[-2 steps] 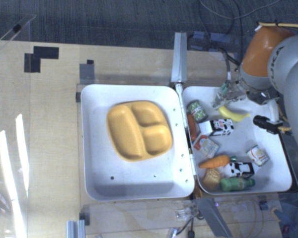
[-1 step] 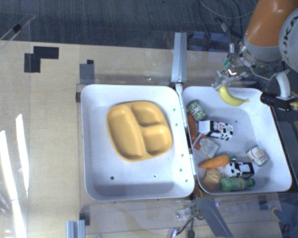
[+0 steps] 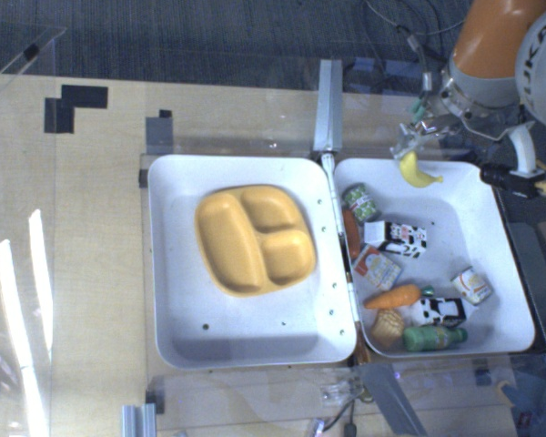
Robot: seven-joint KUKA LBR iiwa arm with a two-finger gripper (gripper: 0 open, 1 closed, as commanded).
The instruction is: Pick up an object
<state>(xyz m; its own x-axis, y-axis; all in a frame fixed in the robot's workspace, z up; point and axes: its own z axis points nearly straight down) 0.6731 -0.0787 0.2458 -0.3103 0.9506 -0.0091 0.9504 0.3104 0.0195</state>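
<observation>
From above, the gripper (image 3: 417, 144) hangs over the far edge of the right bin (image 3: 508, 271), its fingers closed on a yellow banana (image 3: 419, 172) that dangles clear of the bin floor. Below lie a carrot (image 3: 393, 297), a green bottle (image 3: 434, 337) and small cartons. The left bin (image 3: 177, 326) holds a yellow divided tray (image 3: 254, 238).

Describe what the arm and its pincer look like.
The arm is bulky and rounded, with an orange band above a grey wrist shell bearing dark lettering. The pincer is a small metallic assembly with greenish fittings. Thin black cables loop behind it.
</observation>
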